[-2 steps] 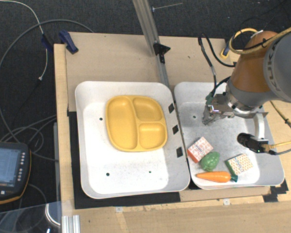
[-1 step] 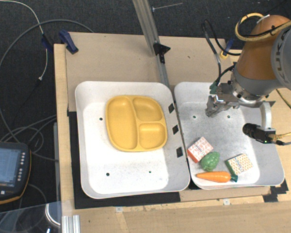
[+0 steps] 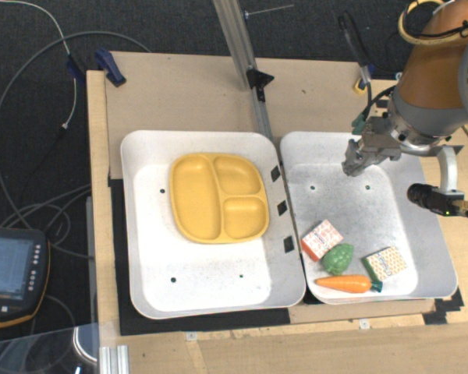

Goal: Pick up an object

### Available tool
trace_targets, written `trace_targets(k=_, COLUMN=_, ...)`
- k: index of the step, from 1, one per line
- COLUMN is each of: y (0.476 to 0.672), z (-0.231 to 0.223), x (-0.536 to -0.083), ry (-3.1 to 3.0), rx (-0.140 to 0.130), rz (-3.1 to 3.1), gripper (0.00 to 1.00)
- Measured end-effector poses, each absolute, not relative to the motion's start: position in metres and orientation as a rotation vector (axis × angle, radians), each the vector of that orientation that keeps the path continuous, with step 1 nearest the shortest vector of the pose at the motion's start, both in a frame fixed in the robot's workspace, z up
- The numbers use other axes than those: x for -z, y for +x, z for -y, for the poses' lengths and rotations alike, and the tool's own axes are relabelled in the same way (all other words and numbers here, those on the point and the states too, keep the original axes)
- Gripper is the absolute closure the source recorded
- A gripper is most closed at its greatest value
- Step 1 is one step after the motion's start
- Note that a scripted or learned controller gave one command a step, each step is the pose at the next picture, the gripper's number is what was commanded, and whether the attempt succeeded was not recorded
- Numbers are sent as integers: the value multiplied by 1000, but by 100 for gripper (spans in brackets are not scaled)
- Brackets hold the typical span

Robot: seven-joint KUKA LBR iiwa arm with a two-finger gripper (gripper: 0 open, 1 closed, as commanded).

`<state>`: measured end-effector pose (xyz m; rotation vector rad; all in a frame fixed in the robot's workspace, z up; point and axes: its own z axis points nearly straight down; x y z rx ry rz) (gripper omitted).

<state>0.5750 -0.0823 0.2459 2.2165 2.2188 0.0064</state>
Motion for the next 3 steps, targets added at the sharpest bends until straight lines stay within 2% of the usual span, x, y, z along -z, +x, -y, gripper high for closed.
trace_targets(k=2, y=602, z=-17, x=-253, ry=2214, rx=-5, rz=-2228, gripper=100)
trace_targets(k=3, y=619, z=-69, x=-238, ry=2215, rx=-3, rz=-2228, gripper=100)
